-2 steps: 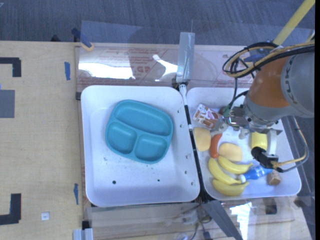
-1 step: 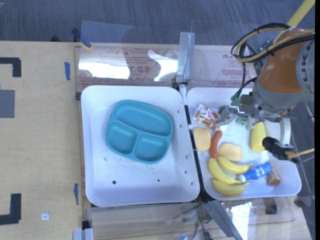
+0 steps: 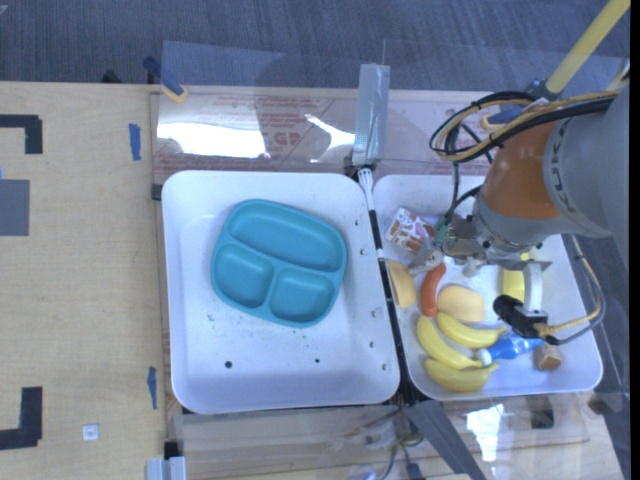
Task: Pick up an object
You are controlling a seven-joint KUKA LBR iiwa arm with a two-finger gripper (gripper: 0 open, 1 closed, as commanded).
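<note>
The gripper (image 3: 487,256) hangs low over the right bin (image 3: 585,360), where the candidate objects crowd together: two bananas (image 3: 447,351), a round yellow-orange fruit (image 3: 460,301) touching them, and a printed packet (image 3: 408,230) near the divider. I judge the arm is stationed here because the left bin (image 3: 190,298) offers only a blue divided plate (image 3: 278,262). Whether the gripper is open or closed I cannot tell.

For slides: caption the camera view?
Gripper over toy food in right bin; blue divided plate in left bin.

A robotics lab: plywood bench (image 3: 80,298), two white bins (image 3: 270,373), cabled grey arm (image 3: 590,168).
</note>
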